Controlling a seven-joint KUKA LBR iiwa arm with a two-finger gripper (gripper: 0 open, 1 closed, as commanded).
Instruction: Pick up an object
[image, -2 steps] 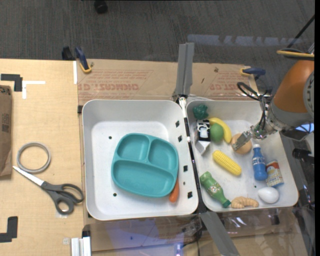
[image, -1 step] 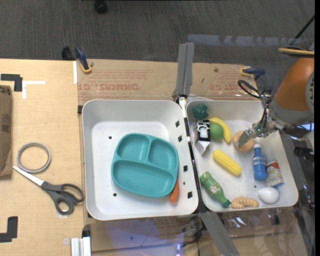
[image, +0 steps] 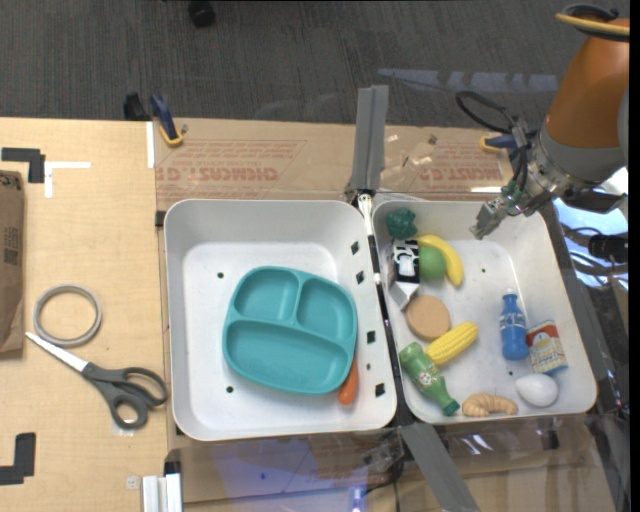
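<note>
1. Over the far right corner of the right bin (image: 560, 300), I see the gripper (image: 492, 216) hanging above the bin wall, with nothing between its fingers. I cannot tell from this slant whether the fingers are spread or pressed together.
2. Candidate objects all lie in the right bin, nearer the camera than the gripper: a banana (image: 447, 256) touching a green fruit (image: 431, 262), a tan disc (image: 429, 317), a corn cob (image: 452, 342), a green bottle (image: 428, 367), a blue bottle (image: 512, 325), a small can (image: 546, 349), a white egg (image: 537, 390) and a peanut-shaped piece (image: 488, 405).
3. Risk: clipping the bin wall. The gripper sits close to the far rim, so a straight descent from here may strike the edge rather than reach an object.
4. Risk: double contact. The banana, the green fruit and a black-and-white item (image: 404, 262) are crowded together, so one finger may land on a neighbour and push the target aside.
5. Risk: slip. The egg and the corn cob are rounded and will probably roll out of an off-centre pinch.
6. Risk: wrong bin. The left bin (image: 190, 300) holds a teal tray (image: 291, 332) and a carrot (image: 348, 385) tucked against the tray; both look awkward to pinch.
</note>
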